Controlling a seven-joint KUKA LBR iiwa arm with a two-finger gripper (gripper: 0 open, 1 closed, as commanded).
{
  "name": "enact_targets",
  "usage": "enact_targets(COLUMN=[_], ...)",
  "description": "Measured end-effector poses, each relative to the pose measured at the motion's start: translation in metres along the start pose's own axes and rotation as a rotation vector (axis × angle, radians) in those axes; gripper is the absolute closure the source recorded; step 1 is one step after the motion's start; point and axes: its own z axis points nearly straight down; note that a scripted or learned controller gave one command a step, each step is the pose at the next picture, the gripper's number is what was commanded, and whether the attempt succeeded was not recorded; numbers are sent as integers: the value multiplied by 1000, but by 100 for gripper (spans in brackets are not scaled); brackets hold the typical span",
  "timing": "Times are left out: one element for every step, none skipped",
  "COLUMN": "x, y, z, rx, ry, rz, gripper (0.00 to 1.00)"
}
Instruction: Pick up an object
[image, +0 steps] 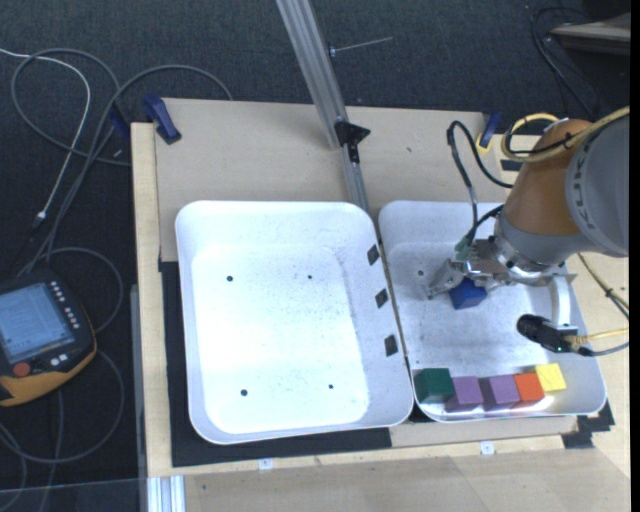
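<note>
Two shallow white plastic bins are seen side by side on a pale wooden bench (260, 125). The left bin (200, 240) is marked with fine dark speckles and four small dark dots. The right bin (420, 225) is reached into by the grey arm with its orange band (545, 190), which enters from the right of the camera view.

The two-finger gripper (462, 285) is held low over the middle of the right bin, and a small blue block (466, 294) is seen directly at its tip. Whether the jaws are apart, together or clamped on the block cannot be told, since the wrist covers them from above; it also cannot be told whether the block is lifted or resting on the bin floor.

Along the near wall of the right bin, a row of small blocks is lined up closely: a green block (433, 384), a purple block (467, 392), a second purple block (499, 391), an orange block (529, 386) and a yellow block (551, 377). These lie well apart from the blue block.

A handheld control pendant with a screen (35, 335) is placed on the dark floor to the left of the bench, with cables looped around it.
</note>
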Motion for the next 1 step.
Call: enact_targets(x=[-2], y=[1], z=[-16], rx=[-8], ry=[-2], rz=[2], gripper=[100])
